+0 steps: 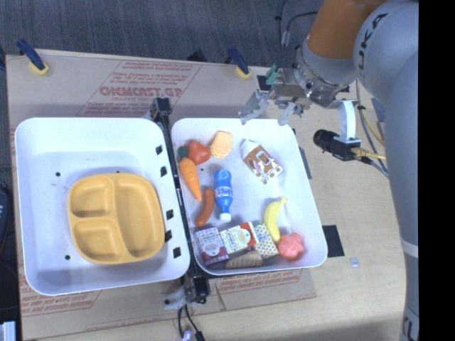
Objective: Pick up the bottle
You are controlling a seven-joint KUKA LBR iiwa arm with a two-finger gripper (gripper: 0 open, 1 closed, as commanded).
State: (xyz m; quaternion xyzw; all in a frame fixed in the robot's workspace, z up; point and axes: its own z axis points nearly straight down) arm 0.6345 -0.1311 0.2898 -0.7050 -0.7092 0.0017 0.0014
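Blue bottle (223, 193), white cap, lying flat, right bin middle

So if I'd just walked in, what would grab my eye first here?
Probably the big grey arm with its orange band coming in from the right, its claw hovering over the far edge of the right bin. Next, that bin's bright clutter of toy food, with a small blue-capped bottle lying near its middle beside a carrot. In the left bin sits a yellow divided plate.
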